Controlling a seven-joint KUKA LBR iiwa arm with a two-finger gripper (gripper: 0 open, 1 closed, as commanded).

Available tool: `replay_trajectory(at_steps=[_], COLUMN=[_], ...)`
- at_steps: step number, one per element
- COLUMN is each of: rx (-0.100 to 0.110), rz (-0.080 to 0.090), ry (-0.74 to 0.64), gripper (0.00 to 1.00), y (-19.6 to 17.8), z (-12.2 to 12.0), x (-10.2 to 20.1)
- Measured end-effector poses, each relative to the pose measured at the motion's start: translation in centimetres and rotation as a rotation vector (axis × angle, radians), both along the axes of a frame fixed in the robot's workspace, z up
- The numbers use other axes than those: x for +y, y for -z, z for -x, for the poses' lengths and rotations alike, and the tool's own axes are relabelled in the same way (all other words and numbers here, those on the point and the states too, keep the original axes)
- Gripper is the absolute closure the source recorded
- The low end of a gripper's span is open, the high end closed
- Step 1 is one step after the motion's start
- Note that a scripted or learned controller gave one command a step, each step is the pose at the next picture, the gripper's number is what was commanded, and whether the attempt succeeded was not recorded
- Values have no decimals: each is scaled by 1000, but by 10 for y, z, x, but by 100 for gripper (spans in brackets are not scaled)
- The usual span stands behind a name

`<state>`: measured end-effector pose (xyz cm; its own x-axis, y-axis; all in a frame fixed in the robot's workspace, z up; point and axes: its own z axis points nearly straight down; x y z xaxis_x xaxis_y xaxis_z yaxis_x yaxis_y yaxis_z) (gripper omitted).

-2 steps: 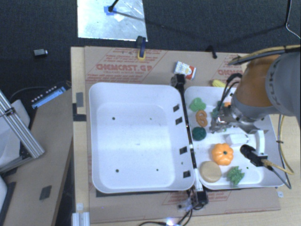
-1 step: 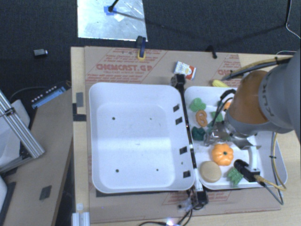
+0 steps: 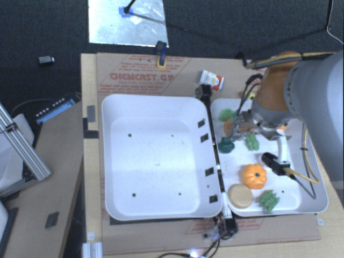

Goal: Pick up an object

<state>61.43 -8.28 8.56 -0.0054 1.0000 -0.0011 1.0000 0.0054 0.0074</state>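
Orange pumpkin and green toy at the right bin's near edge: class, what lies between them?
Bare white bin floor separates the pumpkin and green toy in the camera view; a tan disc sits beside them.

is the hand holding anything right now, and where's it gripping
Cannot be told. The hand is low in the right bin among the toys, its tip hidden under the arm's wrist.

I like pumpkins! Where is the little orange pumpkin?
The orange pumpkin sits in the right bin, near its front, just above the round tan piece.
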Motion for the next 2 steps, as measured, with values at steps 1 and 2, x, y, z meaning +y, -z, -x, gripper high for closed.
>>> replay_trajectory(at_steps=[1, 2], rx=[-13, 18], rz=[-1, -3], ry=[-3, 7], gripper=[100, 100], y=[-197, -135], z=[9, 107], x=[34, 25])
